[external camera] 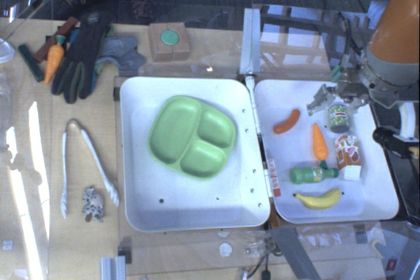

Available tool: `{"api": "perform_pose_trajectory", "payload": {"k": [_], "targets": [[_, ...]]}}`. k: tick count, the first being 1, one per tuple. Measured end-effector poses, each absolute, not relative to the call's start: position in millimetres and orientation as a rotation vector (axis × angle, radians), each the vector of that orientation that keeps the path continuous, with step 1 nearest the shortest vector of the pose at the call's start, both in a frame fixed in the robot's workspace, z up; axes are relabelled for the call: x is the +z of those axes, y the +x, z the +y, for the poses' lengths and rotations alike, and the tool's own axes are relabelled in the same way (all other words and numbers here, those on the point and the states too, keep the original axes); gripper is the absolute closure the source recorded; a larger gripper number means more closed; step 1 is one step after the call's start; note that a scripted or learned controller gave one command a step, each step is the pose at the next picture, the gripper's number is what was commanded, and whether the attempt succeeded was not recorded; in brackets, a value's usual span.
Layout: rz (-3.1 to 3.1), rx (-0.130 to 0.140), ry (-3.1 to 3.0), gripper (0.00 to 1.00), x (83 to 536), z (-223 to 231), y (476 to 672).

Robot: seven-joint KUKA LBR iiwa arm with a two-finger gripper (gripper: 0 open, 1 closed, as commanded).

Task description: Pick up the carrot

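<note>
Right now, from the camera above the bench, the carrot lies in the right bin, roughly in its middle, pointing up and down the view with its narrow end toward the far rim. A red sausage sits just to its left, tilted, apart from it. A small round can with a green label stands near the carrot's upper right, and a juice carton lies just beside it on the right. Below the carrot a green bottle lies on its side, and a banana rests nearer the front rim.

The gripper hangs over the far part of the right bin, above and apart from the carrot, close to the can; whether it is spread or pressed together I cannot tell, and nothing shows pinched in it. The arm reaches in from the right, its orange band large at the upper corner.

The left bin holds a green divided plate. On the bench to the left lie dark gloves, white tongs, and a second small carrot toy near the gloves.
</note>
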State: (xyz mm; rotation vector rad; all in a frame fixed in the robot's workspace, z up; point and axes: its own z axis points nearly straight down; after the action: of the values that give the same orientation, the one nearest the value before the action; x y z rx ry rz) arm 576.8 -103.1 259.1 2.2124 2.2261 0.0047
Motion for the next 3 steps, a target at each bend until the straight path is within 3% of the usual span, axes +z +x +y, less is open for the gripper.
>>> {"api": "perform_pose_trajectory", "payload": {"k": [1, 2, 3], "targets": [[2.037, 0.012, 2.382, 0.00, 88, -115, 587.7], [2.015, 0.015, 2.401, 0.00, 89, -85, 519.8], [2.035, 0.020, 2.377, 0.00, 90, -82, 492.6]]}}
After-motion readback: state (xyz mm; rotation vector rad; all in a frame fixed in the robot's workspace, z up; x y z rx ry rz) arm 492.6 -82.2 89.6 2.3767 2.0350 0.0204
